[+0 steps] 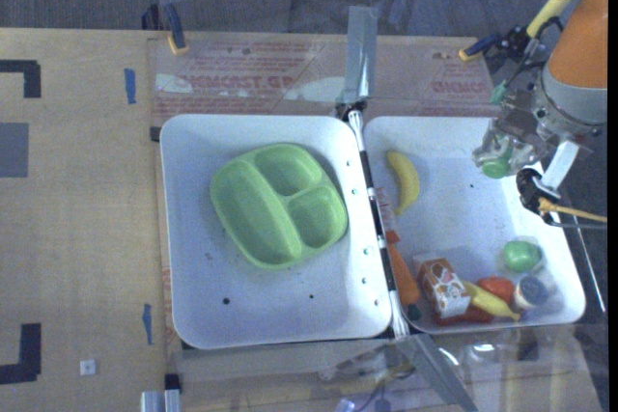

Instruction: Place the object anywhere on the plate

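A green divided plate (278, 205) lies in the middle of the left bin (193, 304). My gripper (496, 159) hangs over the far right part of the right bin (454, 198), well to the right of the plate. A small round green object (495, 168) sits between its fingertips, and the fingers are shut on it. The object looks lifted off the bin floor.
In the right bin a banana (404, 178) lies near the divider. A carrot (403, 275), a small carton (445, 288), a green fruit (521, 255), a red and yellow item (492, 296) and a small can (531, 290) crowd the near end.
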### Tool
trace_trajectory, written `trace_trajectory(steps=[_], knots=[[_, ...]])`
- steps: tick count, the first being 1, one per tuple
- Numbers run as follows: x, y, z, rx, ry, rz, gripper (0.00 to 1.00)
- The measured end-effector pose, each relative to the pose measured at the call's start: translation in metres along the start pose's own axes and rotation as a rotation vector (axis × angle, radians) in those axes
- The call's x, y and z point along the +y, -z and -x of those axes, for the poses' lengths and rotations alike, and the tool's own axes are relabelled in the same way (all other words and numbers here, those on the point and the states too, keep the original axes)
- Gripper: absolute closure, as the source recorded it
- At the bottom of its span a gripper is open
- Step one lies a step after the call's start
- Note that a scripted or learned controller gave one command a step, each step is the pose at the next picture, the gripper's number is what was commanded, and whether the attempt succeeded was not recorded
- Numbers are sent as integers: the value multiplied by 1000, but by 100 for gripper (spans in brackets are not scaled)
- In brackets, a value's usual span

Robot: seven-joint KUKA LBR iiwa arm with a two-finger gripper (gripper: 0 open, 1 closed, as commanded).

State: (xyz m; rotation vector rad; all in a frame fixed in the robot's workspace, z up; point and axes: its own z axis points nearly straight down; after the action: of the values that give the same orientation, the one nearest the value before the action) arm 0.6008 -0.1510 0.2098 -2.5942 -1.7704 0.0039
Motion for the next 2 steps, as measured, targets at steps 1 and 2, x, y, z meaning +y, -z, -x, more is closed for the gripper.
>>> trace_trajectory(steps=[1, 2], knots=[[-35, 40, -60, 1, 60, 2, 100], [-57, -20, -138, 1, 204, 0, 100]])
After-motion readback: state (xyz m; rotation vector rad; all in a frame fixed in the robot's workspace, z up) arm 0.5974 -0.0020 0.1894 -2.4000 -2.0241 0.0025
